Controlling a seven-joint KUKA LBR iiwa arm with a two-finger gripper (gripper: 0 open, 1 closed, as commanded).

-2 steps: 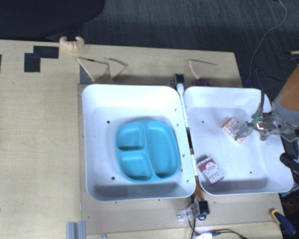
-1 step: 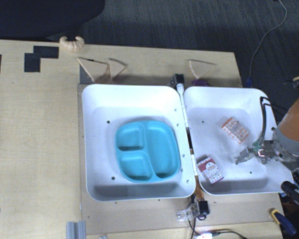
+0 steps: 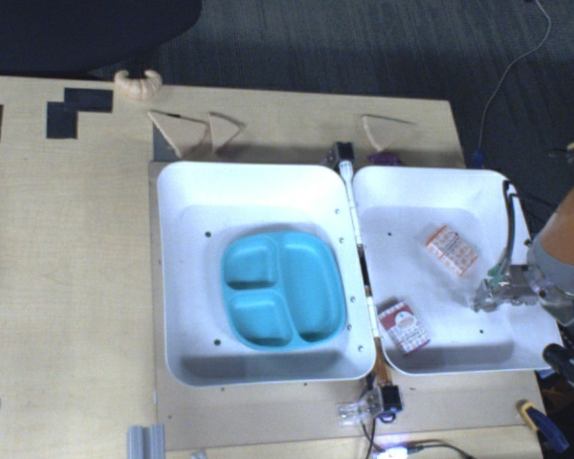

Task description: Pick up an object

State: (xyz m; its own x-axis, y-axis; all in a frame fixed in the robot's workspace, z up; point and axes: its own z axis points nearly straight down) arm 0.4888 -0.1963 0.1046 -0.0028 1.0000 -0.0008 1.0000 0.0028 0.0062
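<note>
Starting at the near edge of the counter [image 3: 67,352]: nothing lifted yet, by the look of it. Just beyond, in the right bin [image 3: 430,185], lying flat near the front-left corner, a small red packet [image 3: 403,326], close to the wall shared with the left bin [image 3: 187,256].

About level with it and a little farther back, toward the right wall: the fingers [image 3: 488,296], hanging low over the right bin's floor at the end of the arm [image 3: 566,232]. Too small and blurred to tell how wide apart. Nothing visible between them, so no grasp to credit. Well apart from the small red packet; nearer to a pale packet [image 3: 452,249], but not touching it. Lying flat and skewed, that one, farther back on the same floor.

Across the dividing wall, resting in the middle of the left bin: a blue divided plate [image 3: 284,288], with the arm nowhere near.

Farthest off, past both bins: a few wooden wedges [image 3: 187,130] on the counter.

Judged overall: early in the task. Done, at most: reaching down into the right bin. Left to do: settling on one thing, probably the pale packet as the closest, then closing on it and raising it clear of the bin floor.
</note>
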